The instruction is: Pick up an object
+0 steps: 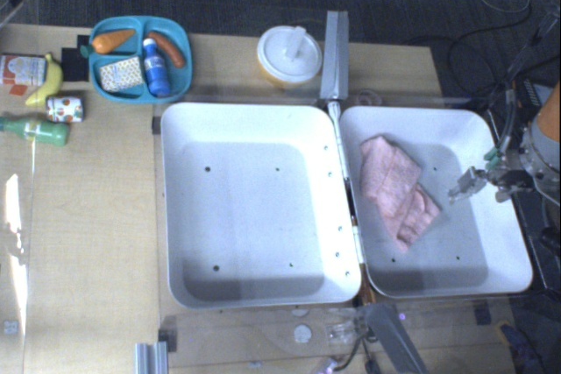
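A crumpled pink cloth [396, 187] lies in the right bin [456, 278], left of its middle. My gripper [480, 187] hangs over the right side of that bin, a short way right of the cloth and apart from it. Its fingers [463, 185] stand open with nothing between them. The grey arm with its orange band [550, 123] comes in from the right edge.
The left bin [250, 289] sits beside the right one, with a metal divider post [334, 57] at the back between them. On the bench behind are a blue tray of toy food [140, 57], a white lidded cup [289, 53], a banana [46, 81], a small can [65, 109] and a green bottle [37, 130].
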Controlling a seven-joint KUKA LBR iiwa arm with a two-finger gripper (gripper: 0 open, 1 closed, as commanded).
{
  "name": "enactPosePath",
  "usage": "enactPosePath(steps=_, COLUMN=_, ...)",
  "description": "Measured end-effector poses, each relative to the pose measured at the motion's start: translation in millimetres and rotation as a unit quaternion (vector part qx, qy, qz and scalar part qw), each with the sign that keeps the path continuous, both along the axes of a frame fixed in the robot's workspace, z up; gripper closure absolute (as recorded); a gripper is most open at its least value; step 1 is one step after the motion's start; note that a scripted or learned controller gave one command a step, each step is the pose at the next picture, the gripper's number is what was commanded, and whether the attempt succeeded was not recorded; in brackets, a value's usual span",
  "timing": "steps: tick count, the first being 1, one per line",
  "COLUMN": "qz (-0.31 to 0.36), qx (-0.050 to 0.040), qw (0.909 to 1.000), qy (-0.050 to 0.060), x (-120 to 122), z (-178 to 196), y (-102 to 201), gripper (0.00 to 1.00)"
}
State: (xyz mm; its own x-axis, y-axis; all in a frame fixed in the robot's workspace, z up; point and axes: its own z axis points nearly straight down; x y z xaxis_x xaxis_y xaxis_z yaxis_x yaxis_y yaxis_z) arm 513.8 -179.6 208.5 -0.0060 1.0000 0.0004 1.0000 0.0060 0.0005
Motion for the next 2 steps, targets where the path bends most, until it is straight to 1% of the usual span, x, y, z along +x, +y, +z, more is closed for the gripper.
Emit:
enactPosePath(steps=1, qz=0.045, qx=-0.0005, qw=0.9990, qy=-0.002, x=-25.7, z=64.7, y=21.1, gripper=0.00)
enactPosePath(steps=2, qz=0.122, qx=0.0001, qw=0.9925, qy=0.000, x=0.4, z=-49.6, y=54.0, gripper=0.00)
